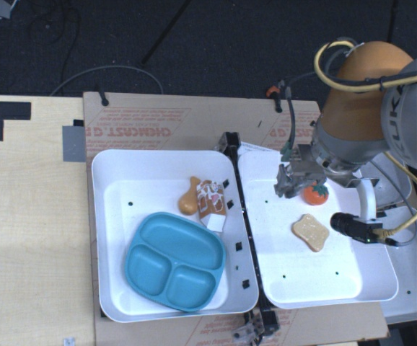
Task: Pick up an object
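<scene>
The arm (367, 99) is being reached in over the far part of the bin (382, 283) nearer the arm, and the jaws are being held low above that bin's white floor. Whether the jaws are released or clenched cannot be told, since they are being seen from above as one dark mass. Nothing is being shown between them.

A small orange-red toy fruit (315, 194) with a green top is lying just beside the jaws, on the side toward the arm's base and slightly nearer the camera; whether it is being touched cannot be told. A toy bread slice (311, 232) is lying flat on the same bin floor, near the jaws and closer to the camera than they are, apart from the fruit.

The second bin (111, 193) is being carried on the desk (28, 222) on the far side of the jaws from the arm, across the black divider (239, 215) where the two bins are meeting. In it, well apart from the jaws, a blue divided plate (174, 261) is lying at a slant. A toy drumstick (190, 197) and a brown-and-white packet (211, 199) are lying side by side, between the plate and the bin's far wall, the packet being the nearer of the two to the jaws.
</scene>
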`<action>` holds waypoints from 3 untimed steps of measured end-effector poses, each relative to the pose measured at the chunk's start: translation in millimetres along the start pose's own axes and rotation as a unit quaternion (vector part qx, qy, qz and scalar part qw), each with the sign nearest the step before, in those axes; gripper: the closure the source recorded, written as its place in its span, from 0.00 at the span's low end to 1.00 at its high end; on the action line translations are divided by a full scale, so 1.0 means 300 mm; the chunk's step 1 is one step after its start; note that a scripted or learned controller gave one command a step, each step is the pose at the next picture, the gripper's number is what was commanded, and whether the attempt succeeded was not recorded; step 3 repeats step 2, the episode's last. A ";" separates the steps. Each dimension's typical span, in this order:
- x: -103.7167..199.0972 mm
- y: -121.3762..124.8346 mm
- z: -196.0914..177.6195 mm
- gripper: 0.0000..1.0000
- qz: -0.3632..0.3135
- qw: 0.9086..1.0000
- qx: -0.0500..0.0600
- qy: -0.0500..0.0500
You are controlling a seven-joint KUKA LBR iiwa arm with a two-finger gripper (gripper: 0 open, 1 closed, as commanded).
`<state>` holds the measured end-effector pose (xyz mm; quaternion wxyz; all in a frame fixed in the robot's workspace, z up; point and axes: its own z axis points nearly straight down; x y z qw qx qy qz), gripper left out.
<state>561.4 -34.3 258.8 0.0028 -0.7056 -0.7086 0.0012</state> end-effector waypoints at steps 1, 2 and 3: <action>0.203 0.033 0.026 1.00 -0.001 1.000 -0.001 0.000; 0.385 0.028 0.022 1.00 -0.001 1.000 -0.001 0.000; 0.385 0.028 0.022 1.00 -0.001 1.000 -0.001 0.000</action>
